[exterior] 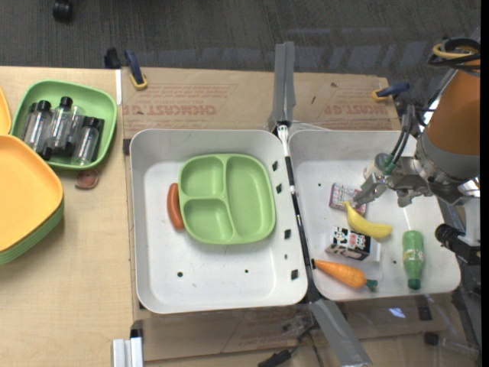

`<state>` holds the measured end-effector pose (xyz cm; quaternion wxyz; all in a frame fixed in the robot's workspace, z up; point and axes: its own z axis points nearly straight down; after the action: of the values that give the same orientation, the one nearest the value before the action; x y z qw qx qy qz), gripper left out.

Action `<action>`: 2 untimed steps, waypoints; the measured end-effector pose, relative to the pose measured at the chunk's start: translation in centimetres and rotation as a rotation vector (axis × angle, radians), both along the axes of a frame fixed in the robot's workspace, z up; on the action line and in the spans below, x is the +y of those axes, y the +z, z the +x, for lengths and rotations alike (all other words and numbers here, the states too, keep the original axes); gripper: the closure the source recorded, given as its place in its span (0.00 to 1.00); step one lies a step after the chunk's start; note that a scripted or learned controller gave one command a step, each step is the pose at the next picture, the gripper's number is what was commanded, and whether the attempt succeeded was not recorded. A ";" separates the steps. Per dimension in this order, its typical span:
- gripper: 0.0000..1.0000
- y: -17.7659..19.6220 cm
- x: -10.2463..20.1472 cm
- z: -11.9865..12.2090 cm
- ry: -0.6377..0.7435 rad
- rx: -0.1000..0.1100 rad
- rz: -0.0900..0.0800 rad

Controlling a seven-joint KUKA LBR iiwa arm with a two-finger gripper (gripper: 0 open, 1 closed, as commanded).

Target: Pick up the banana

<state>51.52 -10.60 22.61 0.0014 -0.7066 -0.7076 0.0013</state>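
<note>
Nearest the camera in the right bin [435,285] there's a carrot [341,273] by the front wall and a green bottle [412,257] with some bare floor between them, then a black-and-white carton [351,242] whose print is too small to read. The banana [365,222] lies just behind it, its upper tip right at the gripper [369,192], though whether that's spread or closed I can't tell, and a small packet [340,196] sits partly hidden there. Further back, the cardboard on the worktop [76,228] has red lettering that reads backwards, and the arm [456,128] is cut off at the right edge.

The banana [367,222], yellow, curved and unpeeled, lies flat in the right-hand white bin [321,159], its upper tip pointing up-left.
</note>
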 end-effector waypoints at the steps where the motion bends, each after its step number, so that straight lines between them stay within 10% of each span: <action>1: 0.00 -6.4 -4.3 1.7 -0.119 0.000 0.000; 2: 0.00 -13.6 -2.6 0.2 -0.128 0.000 0.000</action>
<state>51.69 -13.21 9.05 0.0015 -0.7503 -0.6611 0.0011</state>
